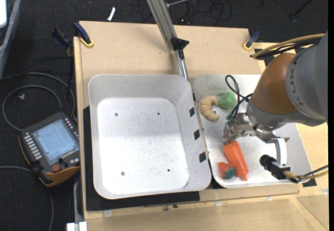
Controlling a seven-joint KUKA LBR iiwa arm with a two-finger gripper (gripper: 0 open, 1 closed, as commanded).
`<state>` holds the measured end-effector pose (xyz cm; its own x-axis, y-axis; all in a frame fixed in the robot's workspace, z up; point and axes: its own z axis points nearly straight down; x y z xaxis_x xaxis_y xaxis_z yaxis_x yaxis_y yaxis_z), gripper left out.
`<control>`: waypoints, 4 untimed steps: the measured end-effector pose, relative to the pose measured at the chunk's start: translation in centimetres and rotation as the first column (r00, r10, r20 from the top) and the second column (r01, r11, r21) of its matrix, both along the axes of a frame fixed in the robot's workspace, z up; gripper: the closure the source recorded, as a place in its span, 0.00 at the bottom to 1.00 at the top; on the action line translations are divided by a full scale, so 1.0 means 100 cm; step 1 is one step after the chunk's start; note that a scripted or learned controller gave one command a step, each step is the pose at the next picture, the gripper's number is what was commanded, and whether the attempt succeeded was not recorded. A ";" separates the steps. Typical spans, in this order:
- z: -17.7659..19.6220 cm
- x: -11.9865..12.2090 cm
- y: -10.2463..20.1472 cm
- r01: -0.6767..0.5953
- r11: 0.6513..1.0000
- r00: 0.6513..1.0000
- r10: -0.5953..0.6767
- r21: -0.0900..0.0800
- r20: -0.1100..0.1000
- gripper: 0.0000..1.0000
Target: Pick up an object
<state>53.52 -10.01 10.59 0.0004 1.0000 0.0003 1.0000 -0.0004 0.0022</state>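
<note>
Robot gripper (233, 133) hangs directly over a toy carrot in the right-hand bin.

Nearest the camera, the orange plastic carrot with a green leafy end (235, 160) lies in the shallow white right bin (300, 136), its long axis running from the green end up toward the gripper, whose tip sits just above the carrot's upper end; whether it is spread or closed cannot be told. Farther back, a tan curved croissant-shaped toy (210, 107) touches a small green ball (227, 100).

Grey arm (308, 81); orange band (276, 86); black cables (235, 92) at wrist
</note>
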 end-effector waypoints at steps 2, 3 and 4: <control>0.093 0.014 -0.001 -0.003 1.000 1.000 0.003 -0.002 0.003 1.00; 0.155 0.018 -0.006 -0.003 1.000 1.000 0.003 -0.002 0.005 1.00; 0.160 0.036 0.045 -0.009 1.000 1.000 0.009 0.001 0.001 1.00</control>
